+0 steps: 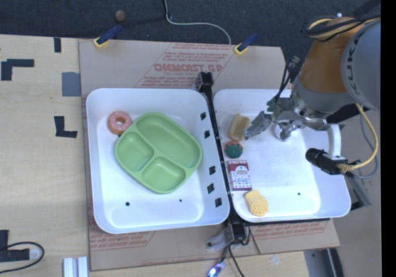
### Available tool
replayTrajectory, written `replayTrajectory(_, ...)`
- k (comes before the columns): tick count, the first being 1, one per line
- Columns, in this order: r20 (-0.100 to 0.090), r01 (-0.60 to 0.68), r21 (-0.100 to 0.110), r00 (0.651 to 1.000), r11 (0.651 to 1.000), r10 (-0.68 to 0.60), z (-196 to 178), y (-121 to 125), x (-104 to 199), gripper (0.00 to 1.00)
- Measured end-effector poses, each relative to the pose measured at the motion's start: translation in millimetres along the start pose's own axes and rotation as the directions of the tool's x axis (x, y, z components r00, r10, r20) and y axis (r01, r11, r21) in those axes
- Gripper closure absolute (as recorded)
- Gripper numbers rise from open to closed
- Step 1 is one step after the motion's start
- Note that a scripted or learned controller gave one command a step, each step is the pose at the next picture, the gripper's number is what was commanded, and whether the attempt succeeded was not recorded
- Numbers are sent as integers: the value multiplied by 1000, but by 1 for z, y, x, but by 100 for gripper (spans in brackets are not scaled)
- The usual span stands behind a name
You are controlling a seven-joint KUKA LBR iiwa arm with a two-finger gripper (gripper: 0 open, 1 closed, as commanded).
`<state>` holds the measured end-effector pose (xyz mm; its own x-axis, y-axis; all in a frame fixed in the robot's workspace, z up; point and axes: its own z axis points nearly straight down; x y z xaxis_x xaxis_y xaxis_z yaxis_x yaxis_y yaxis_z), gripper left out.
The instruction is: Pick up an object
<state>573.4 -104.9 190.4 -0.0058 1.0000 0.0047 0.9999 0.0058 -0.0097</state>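
Note:
The right bin [309,201] holds a tan bread-like piece [238,127], a small green and red round toy [233,150], a red and white packet [239,175] and a yellow corn cob [256,203]. My gripper [270,129] hangs over the upper part of this bin, just right of the tan piece. It is open, its fingers spread apart with nothing between them. One fingertip [253,130] lies close to the tan piece; whether it touches is unclear.
The left bin [102,208] carries a green divided plate [159,152] and a pink donut [119,122] at its upper left. A black divider [213,146] separates the bins. The arm's grey and orange wrist [328,78] and a cable [331,161] overhang the right bin's right side.

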Motion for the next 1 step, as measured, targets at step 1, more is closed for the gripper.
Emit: replayTrajectory(1, 0, 5, -3, 1000, 1000, -5, 8, -37, 99, 0)
